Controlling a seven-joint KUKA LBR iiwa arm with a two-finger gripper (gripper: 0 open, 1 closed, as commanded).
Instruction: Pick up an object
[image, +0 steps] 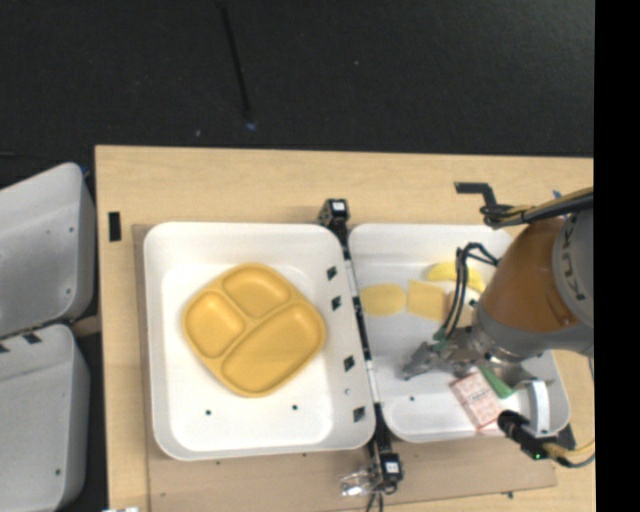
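Yellow pieces (412, 298) lie in right bin (400, 415), just up-left of gripper (425, 362). Finger state: cannot tell.

**Bench and two bins**

The tan bench (120, 190) carries two white bins side by side, touching at a black-clipped seam. The left bin (160, 400) sits nearer the bench's left edge; the right bin (390, 250) sits just right of the left bin.
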